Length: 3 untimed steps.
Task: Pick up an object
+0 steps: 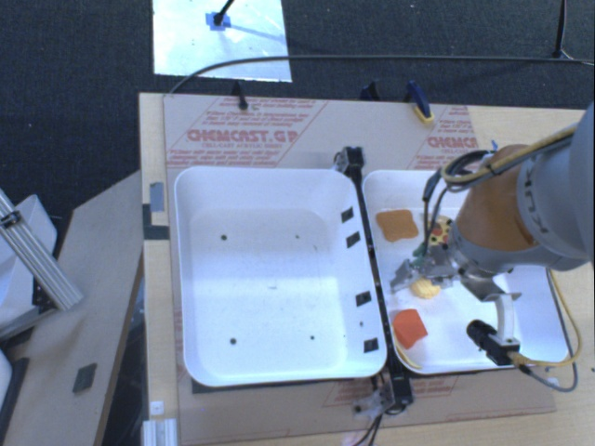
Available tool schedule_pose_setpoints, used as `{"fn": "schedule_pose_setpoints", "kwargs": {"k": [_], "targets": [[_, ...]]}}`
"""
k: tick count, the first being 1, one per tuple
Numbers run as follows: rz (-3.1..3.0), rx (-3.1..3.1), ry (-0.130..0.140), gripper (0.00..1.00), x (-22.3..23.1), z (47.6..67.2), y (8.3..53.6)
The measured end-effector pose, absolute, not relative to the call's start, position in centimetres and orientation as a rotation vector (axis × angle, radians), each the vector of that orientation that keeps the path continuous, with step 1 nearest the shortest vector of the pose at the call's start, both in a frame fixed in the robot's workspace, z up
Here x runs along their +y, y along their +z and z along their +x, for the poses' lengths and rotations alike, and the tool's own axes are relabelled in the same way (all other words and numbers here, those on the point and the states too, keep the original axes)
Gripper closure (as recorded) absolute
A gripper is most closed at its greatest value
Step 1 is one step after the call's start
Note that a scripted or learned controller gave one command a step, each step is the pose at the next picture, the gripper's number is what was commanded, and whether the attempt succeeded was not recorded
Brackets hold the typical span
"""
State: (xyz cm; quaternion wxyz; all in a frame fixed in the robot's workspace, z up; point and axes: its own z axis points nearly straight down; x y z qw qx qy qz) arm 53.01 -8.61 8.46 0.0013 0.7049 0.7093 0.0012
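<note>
I'm seeing the arm (521, 212) reaching in from the right over the right bin (539, 342), grey casing with the orange band bulking over the bin's middle. The gripper (420, 272) is hanging low beside a small yellow piece (426, 289), rounded and soft-looking; I can't tell how the gripper is set, the wrist and cabling are blocking that. Nothing is visibly held.

Around it in the same bin: a flat tan-orange square (397, 224), toast-like, toward the back left corner, and a red-orange block (409, 327), matte, boxy, near the front left. A yellow patterned thing (441, 233) is peeking out from under the arm, mostly hidden.

The left bin (270, 277) is glossy white plastic with rounded corners. Black clips (358, 269) are running along the divide between the bins. A blue clamp (418, 98) is sitting at the board's back edge.
</note>
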Motion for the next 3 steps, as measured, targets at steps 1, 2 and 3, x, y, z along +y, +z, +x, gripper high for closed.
{"fn": "schedule_pose_setpoints", "kwargs": {"k": [1, 2, 3], "targets": [[2.216, 2.224, 0.005, 1.00, -8.7, 53.0, 9.5], [2.203, 2.232, 0.012, 1.00, 0.4, 55.6, 18.9], [2.207, 2.230, 0.009, 1.00, 5.4, 58.7, 21.1]]}}
